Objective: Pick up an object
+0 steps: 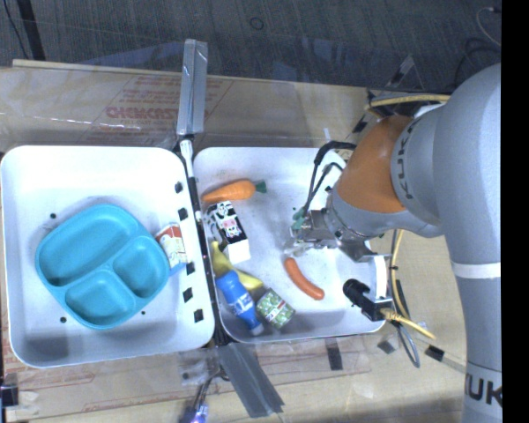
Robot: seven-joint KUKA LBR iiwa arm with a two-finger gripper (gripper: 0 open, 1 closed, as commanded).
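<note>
We see the grey arm with its orange band [379,170] reaching in from three o'clock over the right shallow white bin [273,161], its two-finger gripper [301,233] hanging low near the bin's centre, a little toward three o'clock. The gripper is small and dark against the white floor, and we cannot tell whether it is spread or closed; we see nothing clearly caught in it

Just at five o'clock of the gripper lies a small orange-red sausage-shaped toy [303,278], slanting from ten o'clock to four o'clock, close to the gripper but whether it touches we cannot say. At eleven o'clock of the gripper, well apart from it, an orange plastic carrot with a green tip [231,189] lies nearly level along the bin's twelve o'clock side. At nine o'clock of the gripper a black-and-white printed carton [228,228] rests beside the bin's left wall. Below it, toward seven o'clock, we find a yellow banana-like piece [222,263] partly under a blue plastic bottle with a white cap end [239,300], and just beside the bottle at its three o'clock a small green patterned can [274,307]

In the left shallow white bin [35,170] a light blue three-compartment plastic tray [101,264] sits near the centre, and a small red-and-white packet [171,241] touches its three o'clock edge, hard against the bin's right wall
</note>
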